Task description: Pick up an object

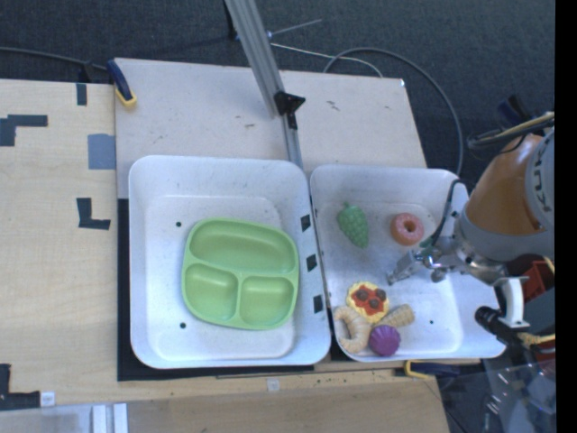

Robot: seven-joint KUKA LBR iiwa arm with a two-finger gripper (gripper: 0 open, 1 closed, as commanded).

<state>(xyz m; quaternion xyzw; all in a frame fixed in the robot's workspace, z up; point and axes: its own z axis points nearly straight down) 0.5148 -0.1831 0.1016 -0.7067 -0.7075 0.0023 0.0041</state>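
My gripper hangs over the middle of the right bin, open, with nothing between its fingers. An orange donut lies just above it and a green bunch of grapes sits further left. Below and to the left of the gripper lies a yellow and red pizza slice. Next to the pizza are a tan pretzel, a small tan bread piece and a purple fruit, all close to the bin's front wall.
The left bin holds a green divided plate. A slanted metal pole comes down to the rim between the bins. The arm's grey and orange body covers the right bin's right side.
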